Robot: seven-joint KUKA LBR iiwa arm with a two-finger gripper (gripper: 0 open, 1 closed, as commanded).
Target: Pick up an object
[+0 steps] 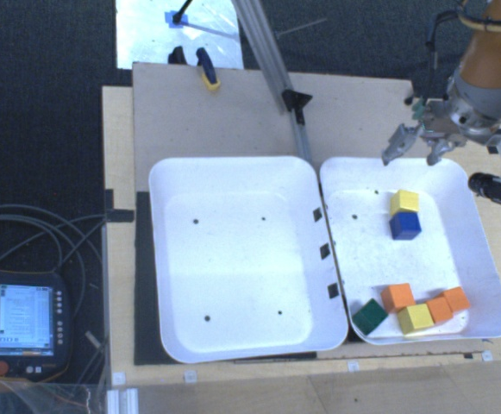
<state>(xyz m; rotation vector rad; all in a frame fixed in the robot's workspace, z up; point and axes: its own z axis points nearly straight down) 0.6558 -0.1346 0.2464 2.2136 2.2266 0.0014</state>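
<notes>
Nearest to the gripper: a small yellow cube with a small blue cube touching it just below, both resting in the upper middle of the right shallow white plastic bin. Standing free of the bin walls, so probably the easiest pair to reach from above, though touching each other, which leaves little room for a finger between them.

Further down, along the near wall of the same bin, a cluster: a dark green cube at the left corner, an orange cube beside it, a second yellow cube below that, then two more orange cubes to the right. Packed close together and pressed toward the rim, likely pushed or rolled there; harder to grasp cleanly for this reason.

Two-finger gripper hanging above the far rim of the right bin, fingers spread apart and pointing down, nothing between them. Placed up and behind the yellow and blue pair, well apart from them, so seemingly in a waiting or approach pose. No object lifted yet.

Left shallow white plastic bin lying just beside the right one on the brown board counter, perhaps meant as the place for drop.
</notes>
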